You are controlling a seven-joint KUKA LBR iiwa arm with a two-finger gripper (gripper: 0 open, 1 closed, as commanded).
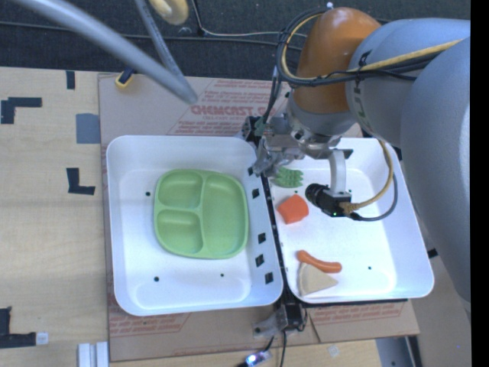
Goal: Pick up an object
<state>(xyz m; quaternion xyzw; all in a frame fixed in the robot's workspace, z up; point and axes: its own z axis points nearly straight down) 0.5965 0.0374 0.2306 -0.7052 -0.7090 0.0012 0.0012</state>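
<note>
My gripper (276, 164) hangs over the upper left corner of the right bin (382, 228), under the arm's orange band. A small green leafy object (289, 178) lies right at its tip, partly hidden by it. Just below sits an orange block (293, 209). Nearer the front of that bin lie an orange-red carrot-like stick (319, 263) and a pale beige wedge (315, 281). I cannot see the gap at the tip, nor whether anything is held.
The left bin (130, 205) holds a green divided plate (202, 212). A black cable connector (328, 199) hangs from the wrist over the right bin. Both bins rest on a cardboard sheet (221, 102). A grey pole (99, 29) slants across the upper left.
</note>
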